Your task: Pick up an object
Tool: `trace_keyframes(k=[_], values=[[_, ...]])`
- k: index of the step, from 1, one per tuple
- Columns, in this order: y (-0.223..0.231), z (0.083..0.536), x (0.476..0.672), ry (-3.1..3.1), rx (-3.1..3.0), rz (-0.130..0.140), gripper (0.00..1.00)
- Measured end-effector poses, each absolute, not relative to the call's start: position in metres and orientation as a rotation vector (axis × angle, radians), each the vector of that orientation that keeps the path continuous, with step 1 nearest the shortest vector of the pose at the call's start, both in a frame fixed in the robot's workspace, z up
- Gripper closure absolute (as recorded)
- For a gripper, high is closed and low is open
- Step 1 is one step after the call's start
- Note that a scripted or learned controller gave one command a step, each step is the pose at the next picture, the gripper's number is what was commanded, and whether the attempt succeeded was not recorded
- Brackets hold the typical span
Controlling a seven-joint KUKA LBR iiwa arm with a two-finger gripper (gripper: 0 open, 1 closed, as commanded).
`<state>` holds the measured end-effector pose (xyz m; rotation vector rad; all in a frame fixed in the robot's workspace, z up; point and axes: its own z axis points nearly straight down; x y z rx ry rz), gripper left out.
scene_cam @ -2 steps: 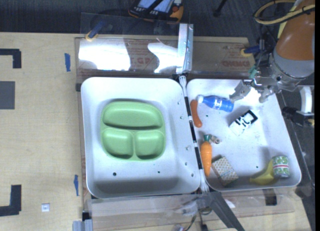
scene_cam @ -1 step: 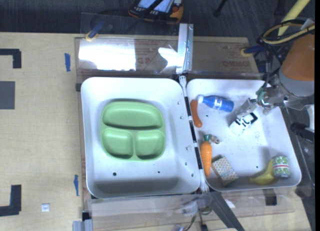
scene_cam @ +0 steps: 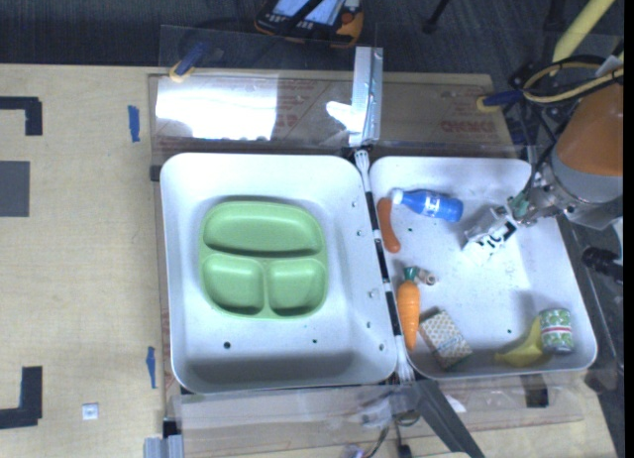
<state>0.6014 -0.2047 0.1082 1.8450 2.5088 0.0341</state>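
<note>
- From where I stand, the grey arm with its orange band point(scene_cam: 594, 144) comes in at three o'clock and ends in a two-finger gripper point(scene_cam: 492, 230) low over the right-hand shallow white bin point(scene_cam: 555, 278).
- The fingers point(scene_cam: 480, 226) look slightly parted, with only white bin floor between them; I see nothing held.
- The nearest candidate is the blue plastic bottle with a white cap point(scene_cam: 428, 205), lying on its side at about ten o'clock from the gripper, near but apart from it. Its long axis runs roughly nine to three, tilted a little, cap toward nine.
- An orange carrot-shaped toy point(scene_cam: 387, 225) lies along the bin's nine o'clock wall, long axis twelve to six; a second orange carrot point(scene_cam: 408, 309) sits below it.
- A tan woven block point(scene_cam: 445, 337) lies at seven o'clock of the gripper; a yellow banana point(scene_cam: 524, 348) and a small green-labelled can point(scene_cam: 557, 329) sit at five o'clock, well apart from it.
- The left-hand bin holds a green divided plastic tray point(scene_cam: 264, 257).
- My guess: a short shift toward ten o'clock, closing across the bottle's short width.
</note>
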Motion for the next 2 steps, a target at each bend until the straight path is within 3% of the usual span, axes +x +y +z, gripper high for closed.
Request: trace_keyframes(k=[1,2], values=[[-0.215,0.107,0.628,2.545,1.794,0.040,0.00],[-0.209,0.087,0.634,2.764,1.478,0.003,0.00]])
